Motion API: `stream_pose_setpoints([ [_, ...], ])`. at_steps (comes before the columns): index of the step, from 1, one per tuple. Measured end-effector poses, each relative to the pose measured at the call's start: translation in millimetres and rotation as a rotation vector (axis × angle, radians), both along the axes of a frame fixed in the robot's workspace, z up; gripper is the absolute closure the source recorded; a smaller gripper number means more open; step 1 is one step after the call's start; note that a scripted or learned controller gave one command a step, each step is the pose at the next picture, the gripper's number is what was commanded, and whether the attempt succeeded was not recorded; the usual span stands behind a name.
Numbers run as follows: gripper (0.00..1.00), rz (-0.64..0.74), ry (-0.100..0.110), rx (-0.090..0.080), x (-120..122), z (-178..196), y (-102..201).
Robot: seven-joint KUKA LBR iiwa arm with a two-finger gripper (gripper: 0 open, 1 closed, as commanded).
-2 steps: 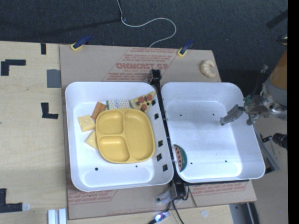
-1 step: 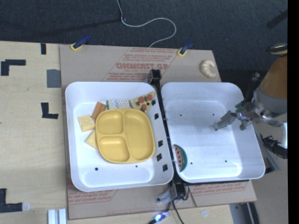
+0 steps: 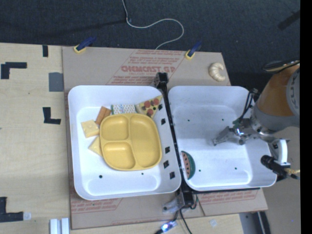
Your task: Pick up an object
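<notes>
My gripper [image 3: 214,141] hangs low over the middle of the right bin [image 3: 214,179], pointing left, its fingers drawn together to a point with nothing between them. A watermelon slice [image 3: 187,164] lies against that bin's left wall, below and left of the gripper and apart from it. In the left bin [image 3: 83,179] a yellow divided plate [image 3: 130,141] lies flat. Around it sit a pale cracker [image 3: 89,128], a brown biscuit [image 3: 102,114], a speckled piece [image 3: 123,109] and a pizza slice [image 3: 151,105].
The bins stand side by side on a cardboard sheet [image 3: 146,65] held by two clips. A beige croissant-like piece [image 3: 218,71] lies on the cardboard behind the right bin. A thin white cable [image 3: 156,23] loops at the back. The arm's orange band [image 3: 278,94] rises at the right.
</notes>
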State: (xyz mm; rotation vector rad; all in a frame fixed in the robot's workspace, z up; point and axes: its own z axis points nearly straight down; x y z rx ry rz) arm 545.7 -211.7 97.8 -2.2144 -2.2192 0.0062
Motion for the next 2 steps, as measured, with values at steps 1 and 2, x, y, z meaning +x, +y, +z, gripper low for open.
stream_pose_setpoints([
  [1, 0.0, 0.0, -0.006, -0.004, 0, -13, 1],
  [2, 1.0, 0.0, -0.009, -0.004, 1, -2, 1],
])
